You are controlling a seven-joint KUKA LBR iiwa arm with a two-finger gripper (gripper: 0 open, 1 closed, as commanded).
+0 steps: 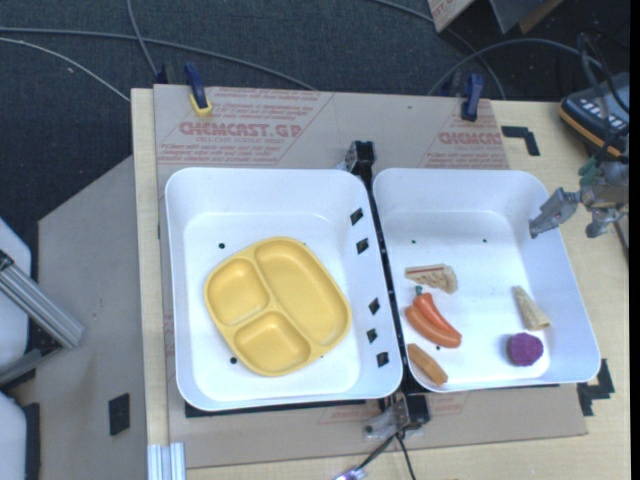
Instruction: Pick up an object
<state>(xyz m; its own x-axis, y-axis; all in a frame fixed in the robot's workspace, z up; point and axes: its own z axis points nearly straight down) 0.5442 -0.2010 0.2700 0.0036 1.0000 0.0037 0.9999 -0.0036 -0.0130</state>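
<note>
Objects to pick all sit in the right bin (560, 268): a tan wedge (432, 278), an orange carrot-like piece (434, 322), a small orange-brown piece (427, 364), a beige stick (530, 308), a purple ball (525, 349). No target is named, so any of them counts. Gripper (572, 214) hangs over the right bin's upper right rim, fingers spread apart, nothing between them — released.

Key relation: from the gripper, everything lies down-frame and leftward inside the right bin. Beige stick is nearest, just below the gripper toward the bin's right wall, with its long axis running roughly up-down in frame, slightly tilted. Purple ball sits just below the stick. Carrot piece lies well left of the stick, its axis diagonal from upper left to lower right.

Left bin (190, 268) holds a yellow divided tray (277, 306), well apart from the gripper.

Judgement: grasp not yet started; the likely first reach is a short drop toward stick or ball. The nearby wall could crowd the fingers.
</note>
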